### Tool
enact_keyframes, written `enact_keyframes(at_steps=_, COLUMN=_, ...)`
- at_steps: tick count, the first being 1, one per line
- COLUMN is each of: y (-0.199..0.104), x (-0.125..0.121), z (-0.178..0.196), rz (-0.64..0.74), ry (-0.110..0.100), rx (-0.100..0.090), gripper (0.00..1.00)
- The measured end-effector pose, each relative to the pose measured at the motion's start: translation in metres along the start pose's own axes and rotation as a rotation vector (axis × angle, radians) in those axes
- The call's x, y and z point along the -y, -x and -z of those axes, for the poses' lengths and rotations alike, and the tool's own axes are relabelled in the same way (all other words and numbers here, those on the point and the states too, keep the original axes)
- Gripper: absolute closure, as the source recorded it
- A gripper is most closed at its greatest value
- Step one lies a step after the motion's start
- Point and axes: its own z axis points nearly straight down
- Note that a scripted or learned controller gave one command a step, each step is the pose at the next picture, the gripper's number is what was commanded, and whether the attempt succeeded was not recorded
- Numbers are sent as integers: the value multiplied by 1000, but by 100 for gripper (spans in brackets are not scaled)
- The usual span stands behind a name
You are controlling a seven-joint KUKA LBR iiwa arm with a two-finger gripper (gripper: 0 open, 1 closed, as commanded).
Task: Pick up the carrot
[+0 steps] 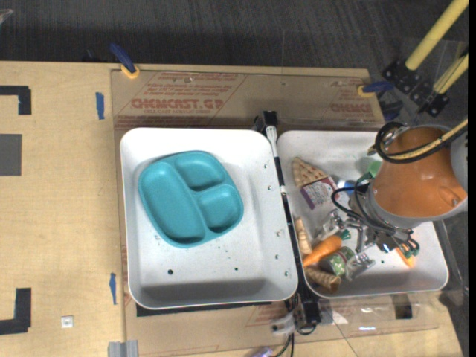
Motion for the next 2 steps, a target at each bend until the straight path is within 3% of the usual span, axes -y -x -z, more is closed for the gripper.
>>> enact_keyframes(at_steps=1, y=2, x=1, z=0, rz=-176, ry=2, rx=-5, gripper=0)
enact_keyframes(at_steps=2, y=-2, x=-3, z=0, rz=-482, ry=3, rx=-1, gripper=0)
